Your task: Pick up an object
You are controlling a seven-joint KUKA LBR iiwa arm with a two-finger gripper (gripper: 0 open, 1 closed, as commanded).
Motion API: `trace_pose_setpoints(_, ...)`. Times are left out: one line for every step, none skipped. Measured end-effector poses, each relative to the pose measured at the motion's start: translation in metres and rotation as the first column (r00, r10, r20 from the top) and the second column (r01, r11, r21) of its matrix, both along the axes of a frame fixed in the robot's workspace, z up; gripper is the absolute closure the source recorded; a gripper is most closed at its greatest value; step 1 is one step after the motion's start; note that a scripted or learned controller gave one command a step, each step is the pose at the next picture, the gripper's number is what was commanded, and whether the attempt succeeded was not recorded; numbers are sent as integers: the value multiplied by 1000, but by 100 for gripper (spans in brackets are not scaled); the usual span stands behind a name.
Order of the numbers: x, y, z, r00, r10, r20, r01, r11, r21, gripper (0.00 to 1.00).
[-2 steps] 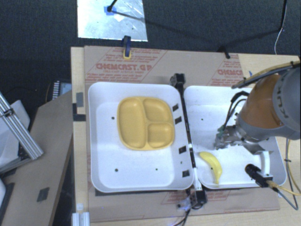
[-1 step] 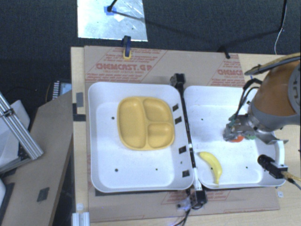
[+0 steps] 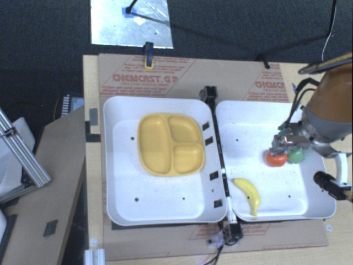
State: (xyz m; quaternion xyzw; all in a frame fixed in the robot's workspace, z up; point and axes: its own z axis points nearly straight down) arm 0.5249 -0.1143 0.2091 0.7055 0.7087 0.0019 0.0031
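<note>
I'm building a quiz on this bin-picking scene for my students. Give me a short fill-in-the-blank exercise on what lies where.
1. The yellow divided plate lies in the ____ bin.
2. The banana lies in the right bin, near its ____ edge.
3. The gripper is directly above the ____ ball.
4. Touching that ball on its right is a ____ ball.

Missing words: left; front; red; green
</note>
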Motion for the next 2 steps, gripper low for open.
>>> trace_pose_setpoints(5, 50, 13, 1000, 5, -4, -5, 1000, 4, 100)
trace_pose_setpoints(15, 105, 6, 1000, 5, -5, -5, 1000, 4, 100)
